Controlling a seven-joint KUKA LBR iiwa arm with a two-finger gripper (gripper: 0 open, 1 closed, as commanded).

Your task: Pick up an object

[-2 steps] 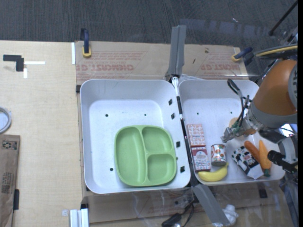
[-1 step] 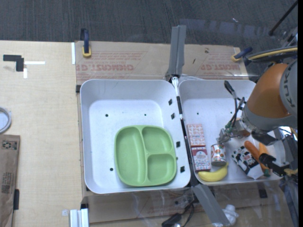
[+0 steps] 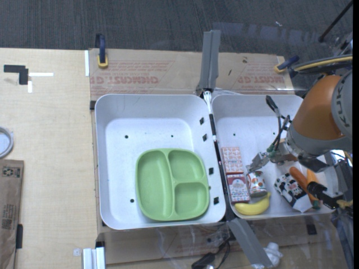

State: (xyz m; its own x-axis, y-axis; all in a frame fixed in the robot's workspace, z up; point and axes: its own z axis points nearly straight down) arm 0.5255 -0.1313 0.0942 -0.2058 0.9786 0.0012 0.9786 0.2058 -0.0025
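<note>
Red-and-white printed can point(image 3: 257, 184) stands in the right bin point(image 3: 247, 112), near its front, just under the gripper point(image 3: 259, 160). Judged the likely target, since the gripper sits directly above and behind it. The metal fingers look parted, tips just above the can's top; nothing is seen between them, so no grasp yet. Whether the tips touch the can is too small to tell.

Clutter is crowded toward the bin's front, which leaves little room on either side of the can for the fingers. Count, right bin: one can; two red-and-white boxes point(image 3: 231, 158) lying end to end just left of it; one yellow banana point(image 3: 252, 207) touching the front wall below it; one black-and-white patterned item point(image 3: 290, 188) and one orange-handled tool point(image 3: 308, 182) to the right, partly under the arm point(image 3: 321, 108).

Left bin point(image 3: 106, 150): one green divided plate point(image 3: 171, 184), three compartments, lying flat toward the front.
</note>
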